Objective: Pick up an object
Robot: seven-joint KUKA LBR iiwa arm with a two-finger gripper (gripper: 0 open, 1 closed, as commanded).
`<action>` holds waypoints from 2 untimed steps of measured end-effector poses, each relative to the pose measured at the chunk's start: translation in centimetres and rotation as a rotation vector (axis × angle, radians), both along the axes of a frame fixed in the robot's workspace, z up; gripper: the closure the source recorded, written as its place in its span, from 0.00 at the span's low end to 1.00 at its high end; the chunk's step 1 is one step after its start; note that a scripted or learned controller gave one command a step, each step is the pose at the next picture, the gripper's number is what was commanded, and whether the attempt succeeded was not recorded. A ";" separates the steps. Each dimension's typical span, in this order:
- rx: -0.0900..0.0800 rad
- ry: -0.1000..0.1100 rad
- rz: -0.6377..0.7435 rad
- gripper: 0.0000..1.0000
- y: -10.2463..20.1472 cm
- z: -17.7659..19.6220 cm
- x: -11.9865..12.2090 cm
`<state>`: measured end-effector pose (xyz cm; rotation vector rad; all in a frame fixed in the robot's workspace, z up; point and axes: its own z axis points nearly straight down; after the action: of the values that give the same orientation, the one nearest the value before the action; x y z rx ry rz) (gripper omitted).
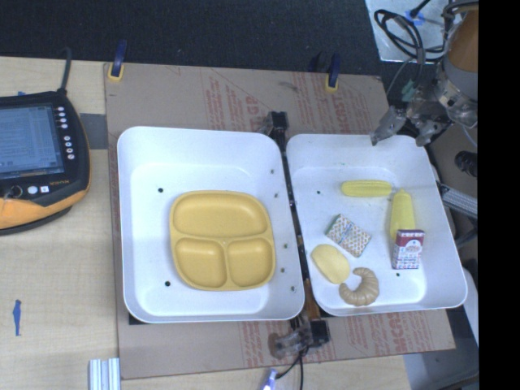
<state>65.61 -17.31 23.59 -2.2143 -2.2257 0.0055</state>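
The right white bin [422, 299] holds several small items. A yellow corn cob [366, 188] lies flat toward the back, and a second cob [401, 211] lies lengthwise beside it. A red and white carton [408, 249] sits just in front of that cob. A patterned small packet [348, 235], a pale yellow oval piece [330, 262] and a tan croissant [361, 287] lie toward the front left. My gripper [400, 135] hangs over the bin's back right rim, behind the cobs. Its fingers stand spread with nothing between them.
The left white bin [138, 218] holds a yellow divided tray [221, 239]. A tablet-style pendant [36, 157] lies on the bench at far left. Cables [406, 27] loop at the back right near the arm. Clamps [116, 62] pin the brown board under the bins.
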 end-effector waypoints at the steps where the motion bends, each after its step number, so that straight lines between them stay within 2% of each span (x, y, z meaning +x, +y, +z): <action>1: -0.001 0.002 -0.001 0.00 -2.9 -7.3 -6.3; 2: 0.001 0.002 0.000 0.00 -3.9 -14.5 -9.7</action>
<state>55.95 -21.17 9.09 -2.2131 -2.2242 0.0071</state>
